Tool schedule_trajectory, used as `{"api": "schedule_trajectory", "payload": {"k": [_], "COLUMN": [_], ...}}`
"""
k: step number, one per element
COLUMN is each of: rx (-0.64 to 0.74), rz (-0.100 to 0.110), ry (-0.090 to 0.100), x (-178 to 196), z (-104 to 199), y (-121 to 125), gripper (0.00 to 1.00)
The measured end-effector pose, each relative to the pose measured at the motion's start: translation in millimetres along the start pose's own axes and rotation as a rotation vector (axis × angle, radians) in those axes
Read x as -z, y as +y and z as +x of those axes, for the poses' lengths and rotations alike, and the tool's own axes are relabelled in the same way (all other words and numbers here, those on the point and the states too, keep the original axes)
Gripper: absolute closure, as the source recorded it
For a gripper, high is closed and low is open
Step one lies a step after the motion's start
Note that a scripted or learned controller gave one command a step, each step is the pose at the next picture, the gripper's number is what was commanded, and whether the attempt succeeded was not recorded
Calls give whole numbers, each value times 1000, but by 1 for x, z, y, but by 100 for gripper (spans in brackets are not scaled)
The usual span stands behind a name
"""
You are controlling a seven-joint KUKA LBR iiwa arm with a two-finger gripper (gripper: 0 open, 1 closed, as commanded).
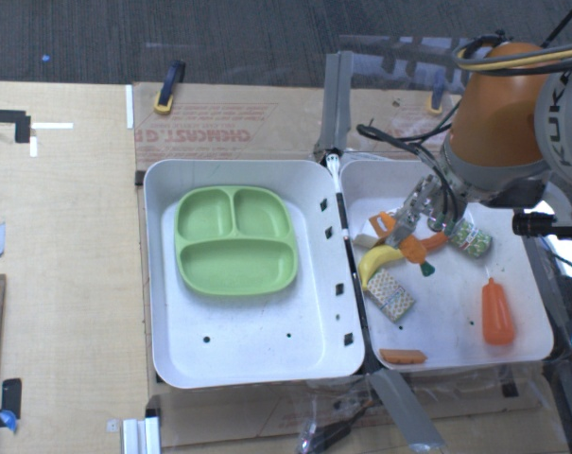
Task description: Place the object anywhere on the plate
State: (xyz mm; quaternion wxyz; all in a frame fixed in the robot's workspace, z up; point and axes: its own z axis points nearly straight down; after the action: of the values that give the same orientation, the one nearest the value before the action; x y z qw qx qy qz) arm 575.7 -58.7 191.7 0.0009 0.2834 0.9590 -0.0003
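Plate (pixel 235 241) green, 3 compartments, bare, in left bin (pixel 172 329), well left of gripper (pixel 420 218) | gripper low in right bin (pixel 531 339) over carrot toy (pixel 420 249), banana (pixel 377 259) just beside; grip state: can't tell | nothing visibly held | est: pick not done, transfer + place left

The bench (pixel 59 253) is light wood. A brown cardboard sheet (pixel 229 126) with red letters lies on it. Behind the bench, the floor (pixel 267 17) is dark grey carpet.
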Motion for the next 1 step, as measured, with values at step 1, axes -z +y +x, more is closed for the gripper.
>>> {"api": "schedule_trajectory", "payload": {"k": [1], "rx": [41], "rz": [-1], "ry": [0], "x": [0], "z": [40], "y": [73], "gripper": [100]}}
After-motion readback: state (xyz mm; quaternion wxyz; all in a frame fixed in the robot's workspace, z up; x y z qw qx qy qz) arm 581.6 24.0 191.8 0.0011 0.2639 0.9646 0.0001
